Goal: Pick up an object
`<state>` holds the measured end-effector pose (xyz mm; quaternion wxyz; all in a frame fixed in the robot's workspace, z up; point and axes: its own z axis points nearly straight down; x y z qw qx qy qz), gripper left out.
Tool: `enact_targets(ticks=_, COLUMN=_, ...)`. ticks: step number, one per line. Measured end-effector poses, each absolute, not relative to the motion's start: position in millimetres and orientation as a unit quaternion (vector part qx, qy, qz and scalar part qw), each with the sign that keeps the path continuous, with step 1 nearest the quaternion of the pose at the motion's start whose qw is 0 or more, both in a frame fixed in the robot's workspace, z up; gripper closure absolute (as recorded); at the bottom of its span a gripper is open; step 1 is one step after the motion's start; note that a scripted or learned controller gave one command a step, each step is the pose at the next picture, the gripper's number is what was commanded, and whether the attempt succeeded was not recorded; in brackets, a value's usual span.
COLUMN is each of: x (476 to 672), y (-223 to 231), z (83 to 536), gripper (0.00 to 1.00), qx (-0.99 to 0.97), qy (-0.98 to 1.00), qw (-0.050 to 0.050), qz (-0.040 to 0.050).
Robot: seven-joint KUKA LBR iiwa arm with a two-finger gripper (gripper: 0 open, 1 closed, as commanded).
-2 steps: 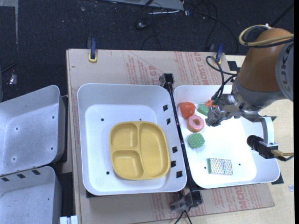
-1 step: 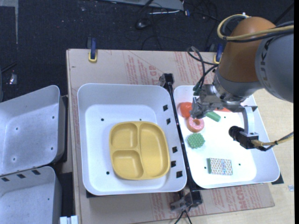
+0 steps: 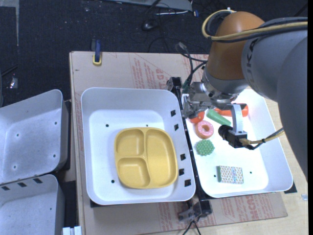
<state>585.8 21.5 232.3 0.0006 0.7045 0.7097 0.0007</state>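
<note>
End effector [image 3: 211, 106] low over the far left corner of the right bin [image 3: 274, 177], at the cluster of small things; impossible to tell how wide it stands, since the wrist hides it from above. Nothing seen held. Probably placed there to descend on one of the pieces directly under it.

Just beneath and beside: a green stick [image 3: 215, 116], something orange-red [image 3: 197, 116] partly covered, and a red piece [image 3: 239, 110] on the far side. Slightly nearer to the camera, a pink donut [image 3: 204, 129] lying flat, and next to it a green ball [image 3: 205, 148] with a bumpy surface. A black part [image 3: 234, 137] with a cable on the right of the donut, seemingly belonging to the arm. Well apart, near the front wall, a flat patterned sponge [image 3: 230, 175].

Crowded pieces, touching or nearly so: a likely reason for a failed grasp, because one may push another away.

Left bin [image 3: 93, 146] with a yellow divided plate [image 3: 146, 157] in the middle, three compartments, lying flat. Both bins side by side on the worktop [image 3: 122, 67], walls touching.
</note>
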Motion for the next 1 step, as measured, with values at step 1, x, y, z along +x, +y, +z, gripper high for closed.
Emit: enact_targets(ticks=1, x=604.8, y=60.6, z=231.3, gripper=1.00, qx=0.705, qy=0.709, qw=0.001, qz=0.0013)
